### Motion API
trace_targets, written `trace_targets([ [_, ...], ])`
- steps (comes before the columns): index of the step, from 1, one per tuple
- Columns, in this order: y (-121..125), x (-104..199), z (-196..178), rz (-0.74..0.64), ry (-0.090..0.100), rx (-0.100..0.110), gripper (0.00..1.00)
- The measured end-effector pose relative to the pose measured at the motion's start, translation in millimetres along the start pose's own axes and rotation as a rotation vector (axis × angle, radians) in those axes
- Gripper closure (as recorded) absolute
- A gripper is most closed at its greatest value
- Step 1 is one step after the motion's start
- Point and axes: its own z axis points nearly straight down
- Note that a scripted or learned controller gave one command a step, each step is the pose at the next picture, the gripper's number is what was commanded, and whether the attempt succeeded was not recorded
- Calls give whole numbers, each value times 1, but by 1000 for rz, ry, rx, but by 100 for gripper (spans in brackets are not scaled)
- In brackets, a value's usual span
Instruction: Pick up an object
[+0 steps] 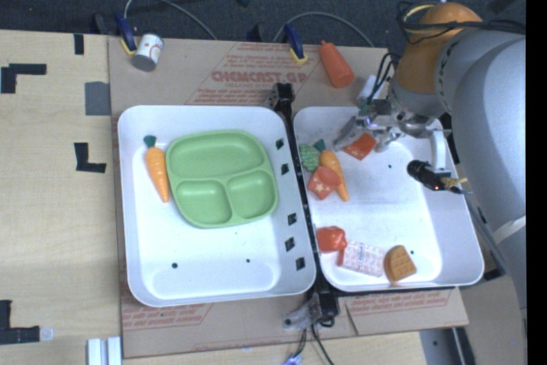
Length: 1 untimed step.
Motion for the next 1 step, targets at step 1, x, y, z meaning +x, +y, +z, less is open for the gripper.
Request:
trace_targets([
  [1, 0, -1, -10, -1, -4, 1, 100],
])
